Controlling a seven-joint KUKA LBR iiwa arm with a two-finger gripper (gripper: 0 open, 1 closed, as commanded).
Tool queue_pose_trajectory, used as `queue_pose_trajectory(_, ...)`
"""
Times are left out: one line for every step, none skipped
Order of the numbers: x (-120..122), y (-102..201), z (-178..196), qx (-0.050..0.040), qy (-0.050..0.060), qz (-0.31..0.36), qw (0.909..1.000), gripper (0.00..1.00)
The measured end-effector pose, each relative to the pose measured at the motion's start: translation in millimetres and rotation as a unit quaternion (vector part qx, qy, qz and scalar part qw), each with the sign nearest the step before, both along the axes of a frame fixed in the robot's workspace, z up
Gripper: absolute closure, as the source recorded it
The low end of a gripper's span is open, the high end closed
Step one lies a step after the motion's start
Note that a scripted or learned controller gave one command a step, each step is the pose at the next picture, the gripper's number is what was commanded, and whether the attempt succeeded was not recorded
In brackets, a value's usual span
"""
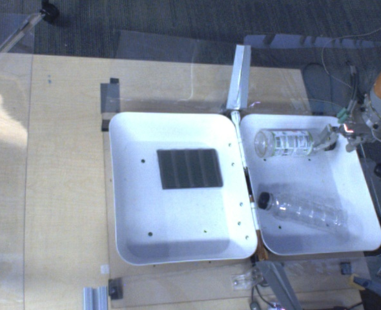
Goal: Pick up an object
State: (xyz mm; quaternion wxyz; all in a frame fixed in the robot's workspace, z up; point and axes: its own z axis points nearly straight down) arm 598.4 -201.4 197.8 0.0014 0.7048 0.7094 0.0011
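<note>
Tool [328,139] sits at the jar [282,143] base in the right bin [365,228]; we cannot tell its spread. We'd centre on the jar's middle before squeezing.

Two white bins sit side by side on the table: the left bin [123,173] and the right bin [358,192]. One dark ribbed mat [189,168] lies in the left. Two clear plastic bottles lie in the right: one with a label [284,142], one with a black cap [303,210].
</note>
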Motion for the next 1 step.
queue_pose_trajectory(53.6,17.0,-57.3,-0.0075,-0.018,0.13,0.9913,0.0)
